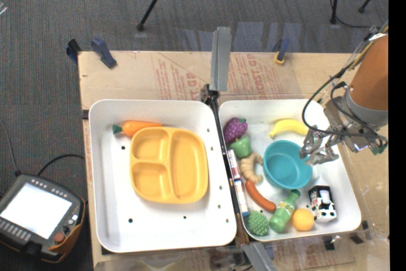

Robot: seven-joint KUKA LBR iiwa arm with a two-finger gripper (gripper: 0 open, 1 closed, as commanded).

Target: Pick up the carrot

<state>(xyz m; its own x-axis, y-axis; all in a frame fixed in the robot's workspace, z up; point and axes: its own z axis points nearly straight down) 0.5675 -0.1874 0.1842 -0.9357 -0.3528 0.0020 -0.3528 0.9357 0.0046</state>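
Carrot (141, 127) touching yellow plate's (170, 165) upper-left rim | gripper (319, 151) beside teal bowl (287, 164), well apart from plate | I can't tell fingers' state

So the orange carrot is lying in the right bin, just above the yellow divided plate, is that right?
Not quite. The camera view shows the orange carrot in the left white bin, not the right one. It does lie just above the yellow divided plate, against its upper left edge.

The orange carrot (141, 127) with a green stem end lies flat in the left bin, touching the yellow tray's upper-left edge
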